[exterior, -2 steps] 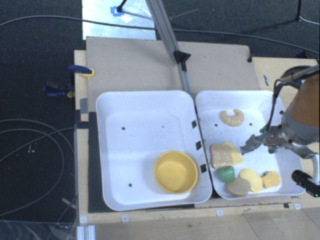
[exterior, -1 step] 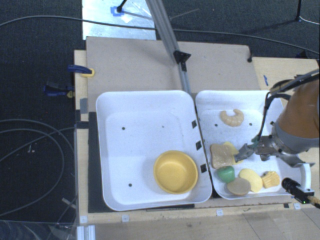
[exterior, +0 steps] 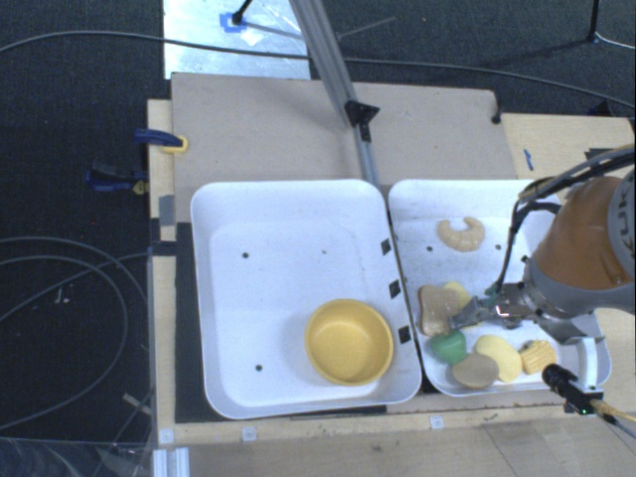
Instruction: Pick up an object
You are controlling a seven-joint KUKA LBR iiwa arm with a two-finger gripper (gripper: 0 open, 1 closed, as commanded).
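The tan slab [exterior: 434, 309] lies in the right bin [exterior: 417, 202], near its left wall, touching the green piece [exterior: 447, 346]. The gripper [exterior: 467, 312] reaches its right edge; I cannot tell its state. Neighbours crowd in, so a grasp may slip or catch two.

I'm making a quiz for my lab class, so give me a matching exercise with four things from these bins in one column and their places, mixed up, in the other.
Things:
1. yellow bowl
2. croissant
3. green piece
4. gripper

Places:
A. top of the right bin
B. over the tan slice, right bin
C. lower right of the left bin
D. near the right bin's lower left, under the tan slice

Pairs: 1-C, 2-A, 3-D, 4-B
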